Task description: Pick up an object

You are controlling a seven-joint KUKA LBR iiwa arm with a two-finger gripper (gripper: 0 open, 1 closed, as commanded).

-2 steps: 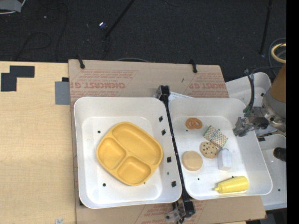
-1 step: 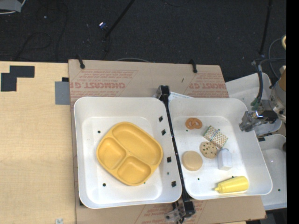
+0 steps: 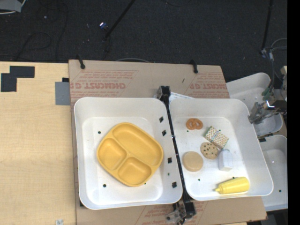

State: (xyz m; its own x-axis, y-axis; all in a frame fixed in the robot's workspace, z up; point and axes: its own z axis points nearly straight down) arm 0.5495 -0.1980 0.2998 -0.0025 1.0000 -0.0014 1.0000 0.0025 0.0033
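Camera view puts the gripper [image 3: 264,109] just outside the right bin [image 3: 247,108], how wide it stands unreadable. The checkered packet [image 3: 216,137] lies to its left; descend centred, avoiding the cookie [image 3: 209,150] just beside it.

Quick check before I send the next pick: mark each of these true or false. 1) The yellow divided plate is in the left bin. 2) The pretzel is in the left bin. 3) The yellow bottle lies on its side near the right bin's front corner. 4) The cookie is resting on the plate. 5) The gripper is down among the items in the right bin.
1) True: the yellow divided plate lies in the left bin.
2) False: the pretzel is in the right bin.
3) True: the yellow bottle lies on its side there.
4) False: the cookie is on the right bin's floor, beside the round tan disc.
5) False: the gripper sits at that bin's right edge.
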